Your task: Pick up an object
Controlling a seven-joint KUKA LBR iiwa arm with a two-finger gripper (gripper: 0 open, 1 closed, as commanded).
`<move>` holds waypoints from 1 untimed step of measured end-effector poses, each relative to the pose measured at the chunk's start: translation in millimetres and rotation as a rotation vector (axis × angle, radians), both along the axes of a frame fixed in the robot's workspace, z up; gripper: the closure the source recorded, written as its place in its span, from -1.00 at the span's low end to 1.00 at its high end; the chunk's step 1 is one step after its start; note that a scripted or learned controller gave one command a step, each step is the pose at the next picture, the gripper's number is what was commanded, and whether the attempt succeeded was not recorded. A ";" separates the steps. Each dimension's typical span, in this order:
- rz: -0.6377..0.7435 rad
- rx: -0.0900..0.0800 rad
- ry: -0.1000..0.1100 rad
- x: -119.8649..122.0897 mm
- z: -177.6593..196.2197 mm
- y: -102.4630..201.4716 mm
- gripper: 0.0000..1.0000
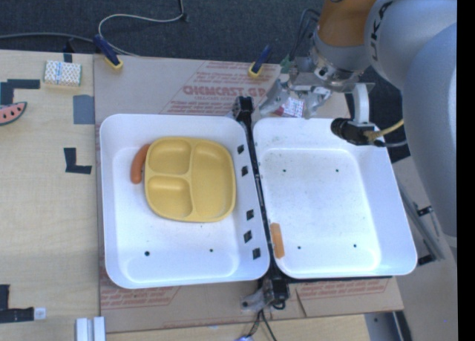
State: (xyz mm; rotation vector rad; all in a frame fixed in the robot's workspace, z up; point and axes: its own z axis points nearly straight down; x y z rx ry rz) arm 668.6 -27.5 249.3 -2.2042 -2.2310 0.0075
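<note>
1. The arm comes in from the right, and the gripper (297,98) hangs over the far edge of the right bin (386,183), near the divide between the two bins. I can't tell whether it is open or closed from this angle, and nothing can be made out in its grasp.

2. Pickable things: a small orange carrot-like piece (277,240) lies in the right bin against its left wall, toward the near corner. A second orange piece (137,165) sits in the left bin (119,258), tucked just beside the yellow divided plate (189,178), on the plate's left.

3. Why there? My read is that both orange pieces came to rest against an edge, one on the bin wall, one on the plate rim. That leaves little finger room on one side.

4. Long axes: the right-bin piece runs along its wall, far-to-near. The left-bin piece also runs roughly far-to-near, following the plate's edge.

5. Judgement: the grasp hasn't begun. The right-bin piece looks like the nearer target, well apart from the gripper toward the counter's near edge.
</note>
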 end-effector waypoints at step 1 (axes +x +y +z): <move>-0.009 0.000 -0.008 -0.1 81.6 56.4 -1.00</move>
